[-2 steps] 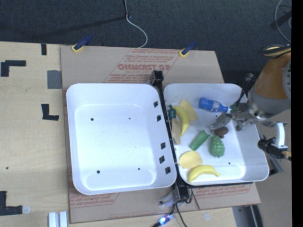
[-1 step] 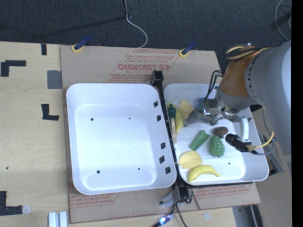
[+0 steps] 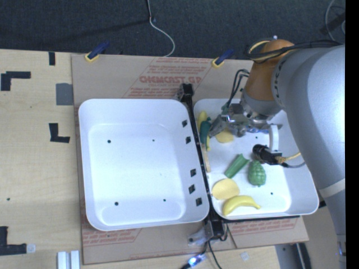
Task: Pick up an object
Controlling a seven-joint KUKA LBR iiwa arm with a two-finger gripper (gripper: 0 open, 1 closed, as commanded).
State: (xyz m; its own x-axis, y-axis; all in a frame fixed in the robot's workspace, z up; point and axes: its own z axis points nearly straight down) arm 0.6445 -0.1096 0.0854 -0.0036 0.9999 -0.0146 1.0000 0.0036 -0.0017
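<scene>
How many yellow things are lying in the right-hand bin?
4: a banana at the near edge, a rounded piece just behind it, a pale lump by the gripper, one near the divider. More may hide beneath the arm.

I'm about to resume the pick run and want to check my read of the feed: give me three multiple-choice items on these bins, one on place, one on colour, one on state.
1. Where do the toy foods lie?
A. left bin
B. right bin
C. on the cardboard

2. What colour is the banana at the near edge?
A. yellow
B. red
C. blue

3. Where is the gripper?
A. over the left bin
B. over the right bin's far end
C. off the bench

Answers:
1 B: the banana, green bumpy fruit and green pod all sit in the right bin.
2 A: it is plainly yellow.
3 B: the gripper sits above that bin's far end, near a pale yellow piece.
</scene>
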